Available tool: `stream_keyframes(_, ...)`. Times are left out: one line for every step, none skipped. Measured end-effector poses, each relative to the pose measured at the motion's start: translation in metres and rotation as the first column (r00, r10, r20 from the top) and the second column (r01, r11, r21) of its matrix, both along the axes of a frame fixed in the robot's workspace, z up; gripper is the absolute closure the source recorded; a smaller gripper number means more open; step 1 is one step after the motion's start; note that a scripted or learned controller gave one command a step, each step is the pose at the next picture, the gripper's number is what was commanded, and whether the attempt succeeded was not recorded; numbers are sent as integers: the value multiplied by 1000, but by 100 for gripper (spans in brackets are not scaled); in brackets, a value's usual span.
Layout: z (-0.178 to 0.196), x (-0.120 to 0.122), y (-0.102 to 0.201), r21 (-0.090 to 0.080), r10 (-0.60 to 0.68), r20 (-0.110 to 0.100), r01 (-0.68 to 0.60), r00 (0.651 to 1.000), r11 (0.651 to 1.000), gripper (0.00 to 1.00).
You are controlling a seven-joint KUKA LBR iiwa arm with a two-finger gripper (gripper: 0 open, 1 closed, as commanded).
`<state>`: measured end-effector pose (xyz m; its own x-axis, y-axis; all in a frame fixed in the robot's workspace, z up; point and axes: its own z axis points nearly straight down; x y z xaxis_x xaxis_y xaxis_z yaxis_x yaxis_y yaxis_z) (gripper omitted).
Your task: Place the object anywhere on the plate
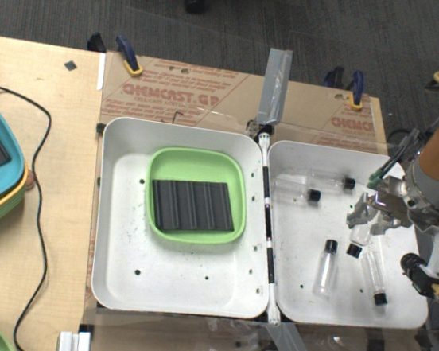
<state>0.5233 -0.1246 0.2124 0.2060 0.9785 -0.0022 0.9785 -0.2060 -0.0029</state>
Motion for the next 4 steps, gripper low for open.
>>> stream_keyframes(0,0,0,0,0,0,0,1000,1000,0)
stream_keyframes(39,17,-34,-1,-228,0,228,974,974,0)
stream_keyframes(45,15,-57,-2,-445,-1,445,896,896,0)
stream_keyframes(66,19,-47,-4,-716,0,716,698,698,0)
